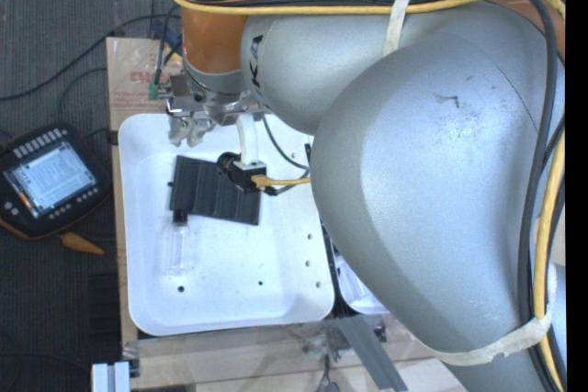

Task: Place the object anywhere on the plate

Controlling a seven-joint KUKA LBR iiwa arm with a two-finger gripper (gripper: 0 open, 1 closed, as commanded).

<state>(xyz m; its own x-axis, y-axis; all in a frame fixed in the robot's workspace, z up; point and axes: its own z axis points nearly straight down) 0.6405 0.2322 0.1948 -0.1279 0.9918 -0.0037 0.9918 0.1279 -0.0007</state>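
A dark, ribbed rectangular plate [216, 190] lies flat in the back half of the left white bin [276, 289]. A small clear tube-like object [176, 250] with a dark end lies on the bin floor just in front of the plate's left corner. My gripper [186, 134] hangs over the bin's back left area, just behind the plate's far left corner and well behind the clear object. Its fingers [176, 133] stand slightly apart with nothing between them. A black and yellow fitting [244, 173] on a cable hangs over the plate's back edge.
The big grey arm covers the right side and most of the right bin [354, 291]. A teach pendant [50, 179] lies on the floor to the left. Bare bin floor stretches in front of the plate.
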